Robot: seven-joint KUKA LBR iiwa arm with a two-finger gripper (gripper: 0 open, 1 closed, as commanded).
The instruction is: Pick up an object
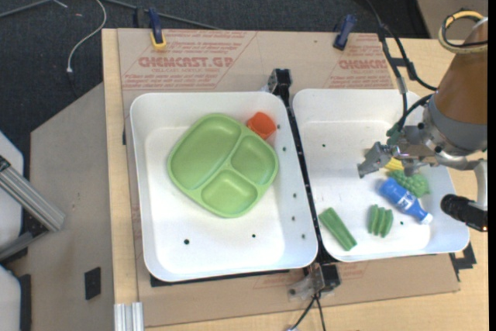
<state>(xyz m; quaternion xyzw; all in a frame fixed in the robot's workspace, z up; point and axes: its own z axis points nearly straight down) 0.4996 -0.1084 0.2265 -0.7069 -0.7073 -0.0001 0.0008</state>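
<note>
My gripper [381, 159] hangs low over the right bin [341, 120], near its middle right. A small yellow piece [396, 164] shows just under it; I cannot see whether it is held. Right below lie a blue bottle with a white label [404, 198] and a green knobbly piece [416, 184]. Closer to the bin's front edge rest a green ridged piece [380, 219] and a long green block [337, 229].
The left bin [155, 229] holds a green divided plate [223, 164] with a small orange object [262, 124] at its upper right edge. A black divider rail [298, 167] runs between the bins. Clamps and cables sit at the bench's far edge.
</note>
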